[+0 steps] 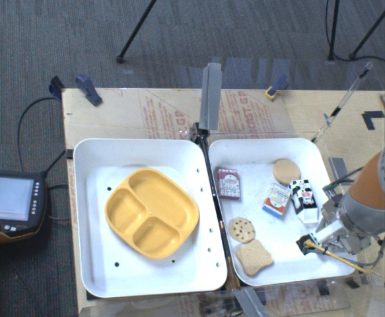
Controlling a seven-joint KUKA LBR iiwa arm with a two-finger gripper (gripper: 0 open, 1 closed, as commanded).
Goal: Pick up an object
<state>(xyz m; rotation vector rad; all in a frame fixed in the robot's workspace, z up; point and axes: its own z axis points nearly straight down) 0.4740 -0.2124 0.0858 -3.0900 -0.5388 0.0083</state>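
The gripper (327, 230) is hovering over the right bin's (258, 154) 4 o'clock corner; whether it is spread or closed cannot be told. The nearest candidate, a boxy black-and-white cardboard carton (304, 195), is lying at its 11 o'clock, long axis running 12-to-6. A flat, round tan biscuit (286, 172) is sitting beyond.
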